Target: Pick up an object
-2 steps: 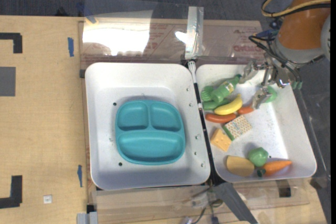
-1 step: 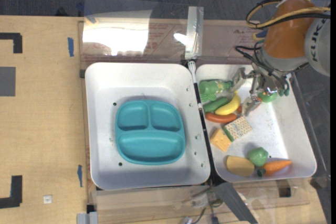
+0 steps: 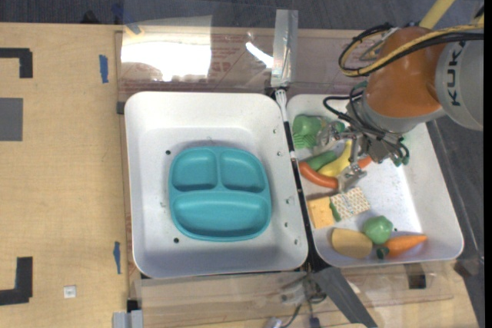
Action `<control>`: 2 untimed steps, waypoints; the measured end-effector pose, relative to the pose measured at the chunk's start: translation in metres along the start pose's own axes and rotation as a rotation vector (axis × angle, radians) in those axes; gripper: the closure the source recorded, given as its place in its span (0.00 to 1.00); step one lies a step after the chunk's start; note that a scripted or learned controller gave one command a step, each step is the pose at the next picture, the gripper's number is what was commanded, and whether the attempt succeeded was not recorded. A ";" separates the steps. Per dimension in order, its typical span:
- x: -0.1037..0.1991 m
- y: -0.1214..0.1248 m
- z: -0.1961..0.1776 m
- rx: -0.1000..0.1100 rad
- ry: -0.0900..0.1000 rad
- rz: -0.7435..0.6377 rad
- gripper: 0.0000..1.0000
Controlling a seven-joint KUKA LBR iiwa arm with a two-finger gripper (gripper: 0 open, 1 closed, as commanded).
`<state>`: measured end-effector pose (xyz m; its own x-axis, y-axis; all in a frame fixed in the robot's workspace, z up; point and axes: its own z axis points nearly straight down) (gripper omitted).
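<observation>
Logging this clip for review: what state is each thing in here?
Teal divided plate: flat in the left bin, holding nothing.
Right bin: holds toy food.
Gripper: low over the orange pepper.
Carrot: lying by the green fruit.

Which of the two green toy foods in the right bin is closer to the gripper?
The green piece at the bin's upper left corner, just left of the gripper. The other, a round green piece, lies lower down beside the carrot.
</observation>
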<state>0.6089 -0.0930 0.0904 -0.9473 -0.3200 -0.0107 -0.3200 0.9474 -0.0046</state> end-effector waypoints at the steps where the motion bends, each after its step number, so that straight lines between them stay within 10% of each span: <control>1: 0.070 0.000 -0.001 -0.001 -0.002 0.150 0.00; 2: 0.066 0.000 -0.012 0.003 -0.016 0.149 1.00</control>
